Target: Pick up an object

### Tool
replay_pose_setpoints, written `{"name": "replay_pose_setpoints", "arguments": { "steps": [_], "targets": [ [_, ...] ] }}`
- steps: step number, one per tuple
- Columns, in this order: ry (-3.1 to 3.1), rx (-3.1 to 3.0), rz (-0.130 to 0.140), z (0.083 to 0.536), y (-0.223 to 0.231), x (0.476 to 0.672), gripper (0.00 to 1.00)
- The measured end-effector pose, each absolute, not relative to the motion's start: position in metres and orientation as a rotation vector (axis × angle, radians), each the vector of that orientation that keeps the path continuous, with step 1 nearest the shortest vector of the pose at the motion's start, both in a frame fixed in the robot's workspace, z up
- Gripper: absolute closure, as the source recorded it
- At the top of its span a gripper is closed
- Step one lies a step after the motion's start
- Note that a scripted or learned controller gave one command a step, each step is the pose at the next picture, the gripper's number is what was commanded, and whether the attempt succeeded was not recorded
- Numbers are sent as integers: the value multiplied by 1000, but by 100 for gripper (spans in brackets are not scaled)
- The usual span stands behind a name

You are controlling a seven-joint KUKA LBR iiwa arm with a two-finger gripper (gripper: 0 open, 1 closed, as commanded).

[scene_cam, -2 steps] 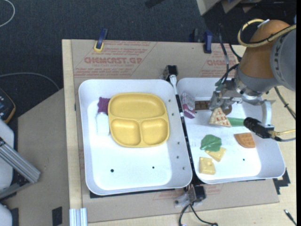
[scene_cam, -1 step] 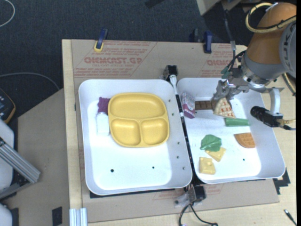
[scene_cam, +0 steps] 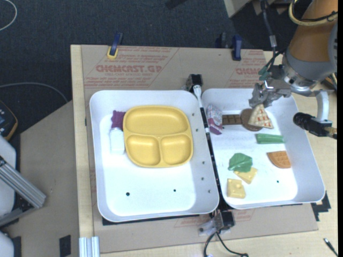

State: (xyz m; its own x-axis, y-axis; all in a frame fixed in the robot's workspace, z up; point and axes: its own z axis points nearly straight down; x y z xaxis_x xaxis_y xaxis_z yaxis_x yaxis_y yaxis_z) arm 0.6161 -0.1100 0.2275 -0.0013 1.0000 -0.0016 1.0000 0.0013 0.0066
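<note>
Claw [scene_cam: 261, 101] above waffle slice [scene_cam: 261, 118]; "CHEMCAST" on brown board [scene_cam: 161, 63].

Grey arm [scene_cam: 313, 42] entered from upper right, orange band above wrist. Wrist angled down and leftward over right side of bench. Gripper [scene_cam: 261, 101] hung low at arm's end, pointed downward. Finger state unclear at this slant.
</note>
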Motion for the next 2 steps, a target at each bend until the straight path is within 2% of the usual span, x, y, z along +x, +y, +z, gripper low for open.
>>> {"name": "replay_pose_setpoints", "arguments": {
  "steps": [1,2],
  "targets": [
    [2229,2222,-3,217,-71,581,100],
    [2231,2220,-1,227,-21,545,100]
  ]
}}
